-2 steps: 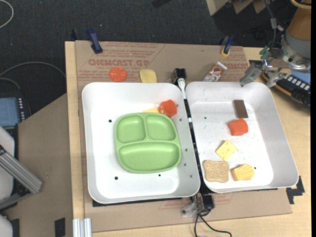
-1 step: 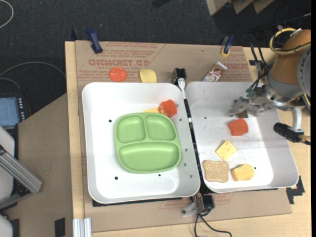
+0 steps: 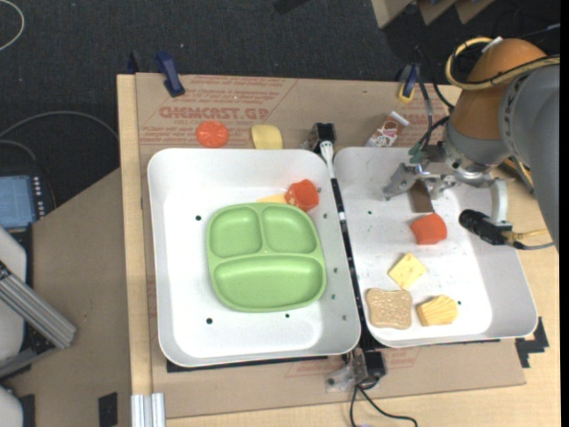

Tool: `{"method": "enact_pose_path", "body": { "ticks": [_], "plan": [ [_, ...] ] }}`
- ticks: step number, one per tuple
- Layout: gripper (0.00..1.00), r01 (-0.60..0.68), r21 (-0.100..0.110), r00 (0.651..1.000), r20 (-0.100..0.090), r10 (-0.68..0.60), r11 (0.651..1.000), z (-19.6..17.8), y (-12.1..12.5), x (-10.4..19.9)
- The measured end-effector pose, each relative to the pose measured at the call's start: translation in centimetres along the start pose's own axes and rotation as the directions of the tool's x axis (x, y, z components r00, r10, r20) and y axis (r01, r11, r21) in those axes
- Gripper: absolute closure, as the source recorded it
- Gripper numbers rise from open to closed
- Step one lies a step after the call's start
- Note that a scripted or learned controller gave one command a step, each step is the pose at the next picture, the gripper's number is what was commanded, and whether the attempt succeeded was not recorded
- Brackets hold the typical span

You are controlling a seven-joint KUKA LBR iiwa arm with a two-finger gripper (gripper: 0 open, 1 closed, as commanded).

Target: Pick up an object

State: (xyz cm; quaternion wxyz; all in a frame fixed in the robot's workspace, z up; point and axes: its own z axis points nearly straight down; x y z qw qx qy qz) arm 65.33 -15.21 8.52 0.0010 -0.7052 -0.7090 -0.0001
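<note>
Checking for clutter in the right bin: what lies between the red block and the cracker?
In the camera view, a pale yellow cheese piece lies between the red block and the cracker, apart from both.

Red print "CHEMCAST. G.P." on cardboard sheet (image 3: 222, 105) behind bins.

Both white bins (image 3: 169, 238) look like smooth, slightly glossy plastic, and the green divided plate (image 3: 265, 258) in the left one has a softer, matt plastic look. The bench top (image 3: 142, 132) is plain brown cardboard, dull and printed with red lettering. The toast slice (image 3: 389, 308) looks rough and speckled, while the red piece (image 3: 429, 229) beside it seems smooth. The arm (image 3: 502, 87) shows a shiny orange band over matt grey casing.
</note>
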Motion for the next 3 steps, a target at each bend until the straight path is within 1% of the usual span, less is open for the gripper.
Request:
{"method": "enact_pose_path", "body": {
  "ticks": [1, 2, 3],
  "plan": [
    [0.00, -0.010, 0.006, 1.000, 0.001, 0.010, 1.000, 0.1, -7.6, -2.6],
    [1.00, -0.007, -0.003, 1.000, 0.003, 0.007, 1.000, -1.0, -7.2, -2.5],
    [1.00, 0.003, -0.007, 1.000, 0.000, -0.003, 1.000, -3.3, -4.4, 5.7]
  ]
}}
